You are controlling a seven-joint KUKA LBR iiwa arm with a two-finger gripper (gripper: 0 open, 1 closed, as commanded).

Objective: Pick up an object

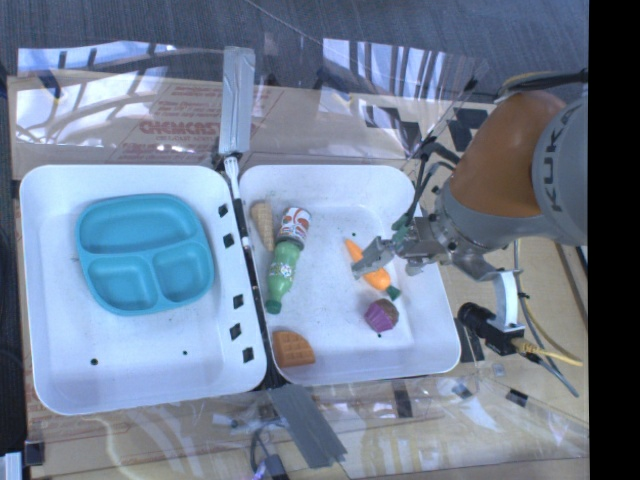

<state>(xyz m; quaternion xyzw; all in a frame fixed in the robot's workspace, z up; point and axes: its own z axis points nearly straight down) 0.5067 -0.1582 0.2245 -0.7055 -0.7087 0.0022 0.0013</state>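
Two-finger gripper (372, 264) low in right white bin (330, 363), fingers closed around small orange toy carrot (366, 264). Green plastic bottle (284, 261) left of carrot; purple toy fruit (381, 315) just below.

A robotics lab: taped bench (150, 118), white bins (40, 268).

readable text on the bench and the arm

the flat brown cardboard sheet (170, 118) lying beyond the far edge of the left bin carries red printing, seen upside down and too blurred to read for certain. the grey robot arm (560, 168) at the right shows the white letters "ku". the green bottle's label (293, 225) is illegible.
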